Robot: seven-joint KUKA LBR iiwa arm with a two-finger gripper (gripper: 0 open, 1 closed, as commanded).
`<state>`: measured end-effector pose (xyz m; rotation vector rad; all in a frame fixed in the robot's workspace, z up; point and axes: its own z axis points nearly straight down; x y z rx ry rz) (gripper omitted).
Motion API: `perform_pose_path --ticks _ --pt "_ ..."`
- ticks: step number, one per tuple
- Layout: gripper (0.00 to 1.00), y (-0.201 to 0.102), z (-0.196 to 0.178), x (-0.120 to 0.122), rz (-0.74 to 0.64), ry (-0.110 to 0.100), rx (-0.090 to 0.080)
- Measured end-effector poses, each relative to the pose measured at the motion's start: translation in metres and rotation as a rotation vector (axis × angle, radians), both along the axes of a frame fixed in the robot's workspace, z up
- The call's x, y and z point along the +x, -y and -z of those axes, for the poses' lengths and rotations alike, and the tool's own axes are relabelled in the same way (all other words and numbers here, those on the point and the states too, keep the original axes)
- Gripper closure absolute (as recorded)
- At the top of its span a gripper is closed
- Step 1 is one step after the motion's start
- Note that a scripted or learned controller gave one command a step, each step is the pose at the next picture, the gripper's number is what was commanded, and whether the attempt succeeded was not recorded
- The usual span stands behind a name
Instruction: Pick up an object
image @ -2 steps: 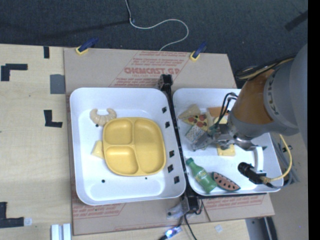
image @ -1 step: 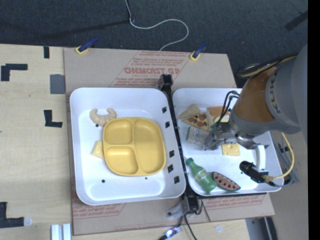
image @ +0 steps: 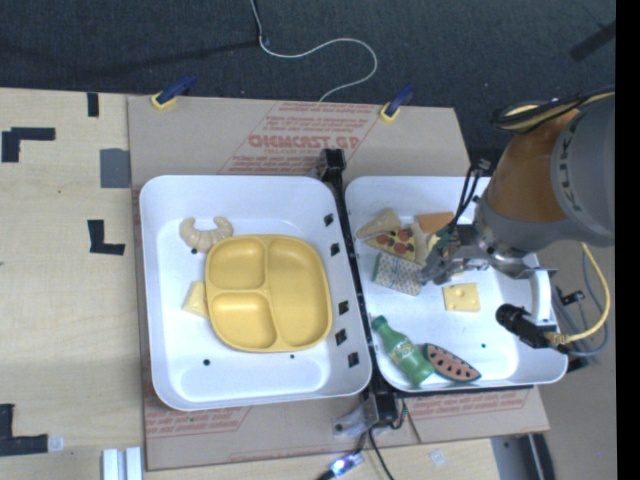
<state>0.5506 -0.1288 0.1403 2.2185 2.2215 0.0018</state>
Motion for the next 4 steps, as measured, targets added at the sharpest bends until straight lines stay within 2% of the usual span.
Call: perform_pose_path --ticks 2,3,4 --pt "1.0 0.0 -0.086 -0.004 -0.001 0.0 0.0" --pt "1.0 -0.031 -0.077 0.03 -0.004 -0.003 0.001" --pt "1.0 -0.065 -0.086 0.064 -0.004 -0.001 0.001"
